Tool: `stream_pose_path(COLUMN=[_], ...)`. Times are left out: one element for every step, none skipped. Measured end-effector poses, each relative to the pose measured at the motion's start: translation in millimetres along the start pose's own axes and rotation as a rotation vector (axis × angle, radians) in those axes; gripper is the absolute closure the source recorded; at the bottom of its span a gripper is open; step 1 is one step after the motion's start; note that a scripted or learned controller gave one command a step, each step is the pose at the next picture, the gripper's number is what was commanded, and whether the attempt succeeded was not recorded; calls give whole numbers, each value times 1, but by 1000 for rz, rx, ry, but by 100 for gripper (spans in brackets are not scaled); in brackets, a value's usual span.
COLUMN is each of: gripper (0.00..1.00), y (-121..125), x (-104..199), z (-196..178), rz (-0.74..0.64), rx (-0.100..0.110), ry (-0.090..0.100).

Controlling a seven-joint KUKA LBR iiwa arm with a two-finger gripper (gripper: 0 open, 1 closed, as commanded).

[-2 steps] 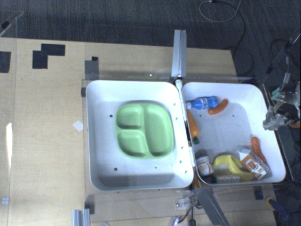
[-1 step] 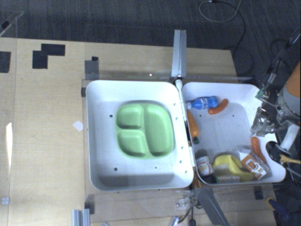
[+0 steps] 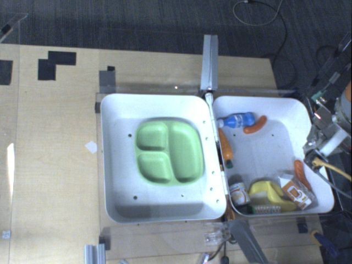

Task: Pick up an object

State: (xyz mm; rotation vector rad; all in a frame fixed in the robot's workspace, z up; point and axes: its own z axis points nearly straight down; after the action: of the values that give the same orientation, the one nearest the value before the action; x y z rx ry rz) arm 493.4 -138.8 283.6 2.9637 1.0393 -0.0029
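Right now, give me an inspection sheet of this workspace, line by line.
Surface: wooden bench bearing two white bins side by side.
Job's things: right bin holds a water bottle, sausage, orange carrot, small can, yellow banana-like item and snack packet.
Clutter: left bin holds a green divided tray.
Gripper: arm end sits over the right bin's right rim; nothing seen held.
Cables: black cable looped on the floor; yellow cable beside the arm.
Surroundings: dark carpet; black marks on the bench.
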Motion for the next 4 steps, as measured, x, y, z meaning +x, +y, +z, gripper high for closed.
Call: stream_pose_path(gripper=[100, 100, 100, 100], y=[-10, -30, -30, -31], x=[0, 16, 16, 17], z=[21, 46, 62, 54], rz=[393, 466, 468, 460], rx=[2, 2, 4, 5], ry=[0, 0, -2, -5])
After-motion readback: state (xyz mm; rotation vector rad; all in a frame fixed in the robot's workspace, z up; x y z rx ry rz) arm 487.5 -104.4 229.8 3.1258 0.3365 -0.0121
